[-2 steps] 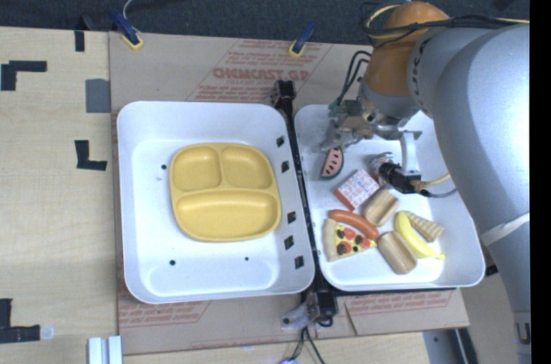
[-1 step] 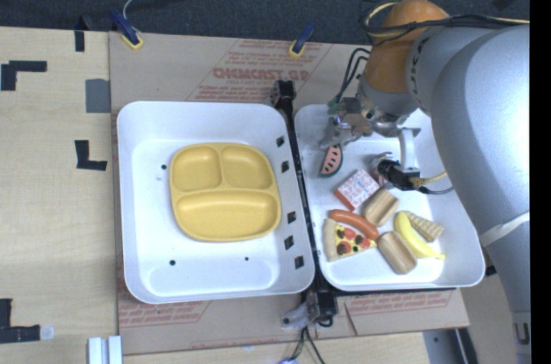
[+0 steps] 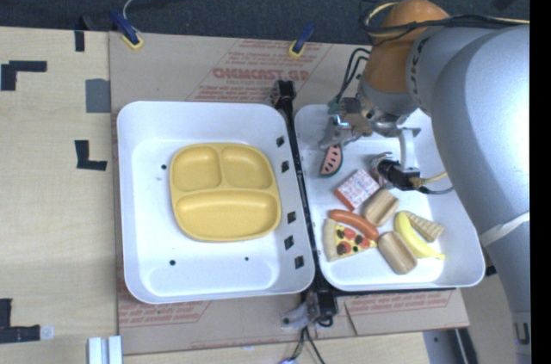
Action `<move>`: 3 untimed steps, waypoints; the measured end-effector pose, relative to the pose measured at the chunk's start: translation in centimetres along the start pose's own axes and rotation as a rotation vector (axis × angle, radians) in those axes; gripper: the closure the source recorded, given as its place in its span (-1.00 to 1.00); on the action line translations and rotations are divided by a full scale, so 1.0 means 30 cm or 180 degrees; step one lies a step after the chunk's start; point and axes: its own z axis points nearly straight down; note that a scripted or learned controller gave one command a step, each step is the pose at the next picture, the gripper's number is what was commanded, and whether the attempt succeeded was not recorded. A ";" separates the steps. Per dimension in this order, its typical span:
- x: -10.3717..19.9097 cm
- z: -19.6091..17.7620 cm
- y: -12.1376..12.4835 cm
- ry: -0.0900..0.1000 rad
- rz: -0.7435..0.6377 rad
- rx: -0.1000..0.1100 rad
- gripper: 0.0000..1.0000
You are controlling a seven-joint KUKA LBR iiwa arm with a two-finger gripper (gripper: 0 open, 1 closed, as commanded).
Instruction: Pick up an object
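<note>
Watermelon slice [image 3: 331,158] lay in upper-left part of the right bin [image 3: 456,272], tilted, close to the divider btwn bins, just below the gripper [image 3: 343,126]. Gripper hovered right above it, fingers pointing down; slice looked under them rather than clamped btwn them, and whether fingers were open or closed — cannot tell, too small + partly hidden by the wrist. Rest of right bin, lower half: pink wafer-like block [image 3: 355,188], hot dog [image 3: 352,224], pizza slice [image 3: 344,243] at bottom left, two tan bread-roll pieces [image 3: 380,206] [image 3: 397,252], banana [image 3: 415,237] and a cone-shaped item [image 3: 424,226] touching it. All bunched together, well apart from nothing much; melon sat a bit separate above them. Left bin [image 3: 138,182] held a yellow divided tray [image 3: 226,190], three compartments, roughly centred. Arm [image 3: 482,113] came in from right, orange band [image 3: 396,44] above wrist, cables looped near it. Both bins sat on cardboard sheet [image 3: 172,70] on the counter [image 3: 43,182].
</note>
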 end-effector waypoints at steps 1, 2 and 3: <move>0.003 0.000 0.000 0.0000 0.0003 0.0000 -1.00; -0.001 0.000 0.000 0.0000 0.0002 -0.0001 -1.00; -0.007 -0.001 -0.022 -0.0003 0.0001 0.0001 -1.00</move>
